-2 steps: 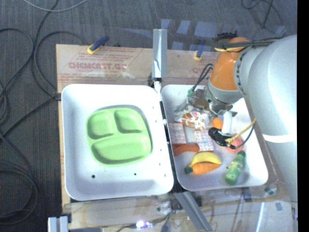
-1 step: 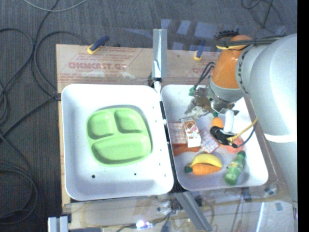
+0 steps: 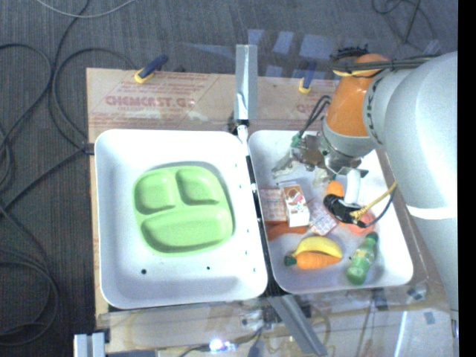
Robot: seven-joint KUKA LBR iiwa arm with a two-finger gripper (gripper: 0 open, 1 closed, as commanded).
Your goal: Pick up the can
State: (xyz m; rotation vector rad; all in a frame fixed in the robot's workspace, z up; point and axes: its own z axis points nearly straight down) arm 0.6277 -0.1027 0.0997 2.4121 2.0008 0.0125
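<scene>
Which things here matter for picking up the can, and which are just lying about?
Job: gripper, hanging over the right bin; which item there is the can, I cannot tell.
Lying about: green plate in the left bin, banana, green bottle, small carton.

Both white bins (image 3: pixel 111 199) looked like smooth, glossy plastic; at nine o'clock the green tray (image 3: pixel 184 207) was matt plastic. The board (image 3: pixel 163 99) at twelve o'clock looked like rough brown cardboard, the floor (image 3: pixel 97 21) like ribbed grey carpet
</scene>
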